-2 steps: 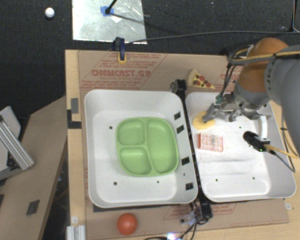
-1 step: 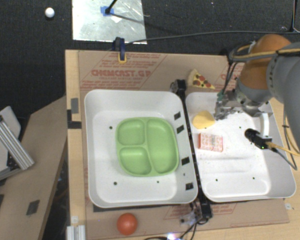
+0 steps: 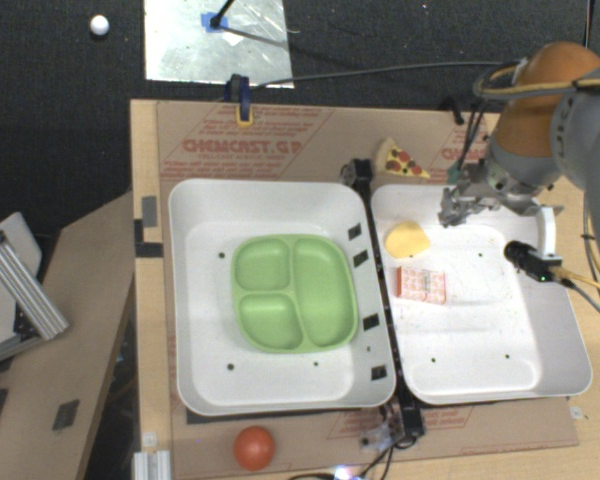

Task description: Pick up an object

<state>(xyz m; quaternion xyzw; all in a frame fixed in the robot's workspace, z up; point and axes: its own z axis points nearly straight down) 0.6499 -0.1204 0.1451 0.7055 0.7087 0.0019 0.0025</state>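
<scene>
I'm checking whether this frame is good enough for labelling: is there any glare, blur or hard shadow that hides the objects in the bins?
Camera view: lighting is even and soft, with no hard shadows in the bins. The foil sheet beyond the bench shows bright glare. The yellow piece and red-patterned packet in the right bin read clearly. The gripper looks slightly soft, its fingers hard to make out.

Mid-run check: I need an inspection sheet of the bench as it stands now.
Surface: two white bins side by side, left bin, right bin, on a brown board.
Job's things: yellow piece and red-white packet lie in the right bin, apart.
Clutter: green divided tray in left bin; pizza-slice toy behind the bins; red ball in front.
Grippers: pincer above the right bin's back edge, beside the yellow piece; nothing seen held.
Cables: black cable runs to the arm.
Surroundings: dark cloth, foil sheet.
</scene>
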